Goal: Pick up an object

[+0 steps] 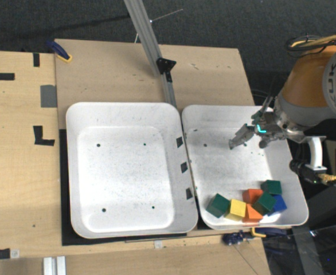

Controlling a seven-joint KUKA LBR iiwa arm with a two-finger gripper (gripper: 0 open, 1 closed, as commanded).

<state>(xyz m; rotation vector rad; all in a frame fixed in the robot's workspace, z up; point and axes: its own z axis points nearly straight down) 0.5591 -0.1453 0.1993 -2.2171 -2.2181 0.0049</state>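
Observation:
Several small blocks lie huddled in the near right corner of the right bin (214,153): a dark green block (218,205), a yellow block (235,209), an orange block (252,196), another green block (271,187) and a blue block (278,204). My gripper (249,141) hangs over the far right part of that bin, well behind the blocks. It is open, its two dark fingers (238,138) spread apart, and nothing sits between them.
The left bin (122,165) adjoins the right one across a shared rim. A slanted metal pole (148,33) crosses the bench behind the bins. The grey and orange arm (308,90) comes in over the right bin's right rim.

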